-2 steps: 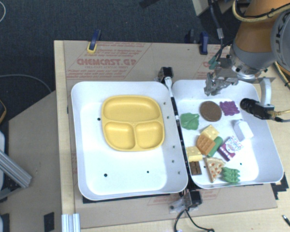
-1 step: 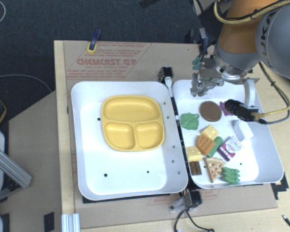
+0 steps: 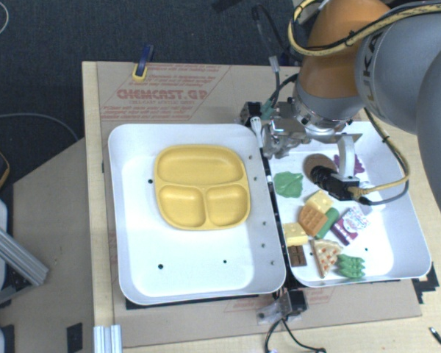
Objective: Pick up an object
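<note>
The right bin [image 3: 408,230] holds several toy foods. Among them are a green leaf [image 3: 287,184], a brown round piece [image 3: 318,163], a waffle-like orange piece [image 3: 312,217], a pizza slice [image 3: 325,256] and a green broccoli [image 3: 351,266]. The grey arm with its orange band [image 3: 338,20] reaches in from the right. My gripper [image 3: 279,143] hangs over the far left corner of the right bin, just above and behind the green leaf. The wrist hides its tips, and I see nothing held in it.
A yellow divided plate [image 3: 202,185] lies in the left bin [image 3: 132,234]. The wall between the two bins [image 3: 272,212] runs right beside the gripper. A purple piece [image 3: 350,162] and a wrapped candy [image 3: 355,218] lie to the right of the foods.
</note>
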Controlling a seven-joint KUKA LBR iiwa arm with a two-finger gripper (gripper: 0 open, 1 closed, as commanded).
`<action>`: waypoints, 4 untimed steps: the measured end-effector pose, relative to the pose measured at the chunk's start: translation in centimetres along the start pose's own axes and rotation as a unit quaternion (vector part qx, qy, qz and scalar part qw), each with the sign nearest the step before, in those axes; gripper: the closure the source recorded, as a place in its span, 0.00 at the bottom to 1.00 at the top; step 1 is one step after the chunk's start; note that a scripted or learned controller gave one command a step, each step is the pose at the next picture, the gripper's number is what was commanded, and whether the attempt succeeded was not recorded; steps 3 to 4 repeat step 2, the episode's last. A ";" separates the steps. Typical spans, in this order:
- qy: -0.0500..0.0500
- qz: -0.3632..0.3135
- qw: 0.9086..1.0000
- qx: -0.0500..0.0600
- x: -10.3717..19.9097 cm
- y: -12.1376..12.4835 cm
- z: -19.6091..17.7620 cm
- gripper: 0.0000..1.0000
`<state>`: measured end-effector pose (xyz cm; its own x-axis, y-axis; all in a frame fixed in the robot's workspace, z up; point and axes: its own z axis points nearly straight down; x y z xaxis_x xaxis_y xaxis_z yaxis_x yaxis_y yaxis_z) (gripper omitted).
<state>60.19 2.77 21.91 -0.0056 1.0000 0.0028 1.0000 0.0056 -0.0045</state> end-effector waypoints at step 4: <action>-0.001 0.002 1.000 -0.004 4.8 -0.9 -0.9 1.00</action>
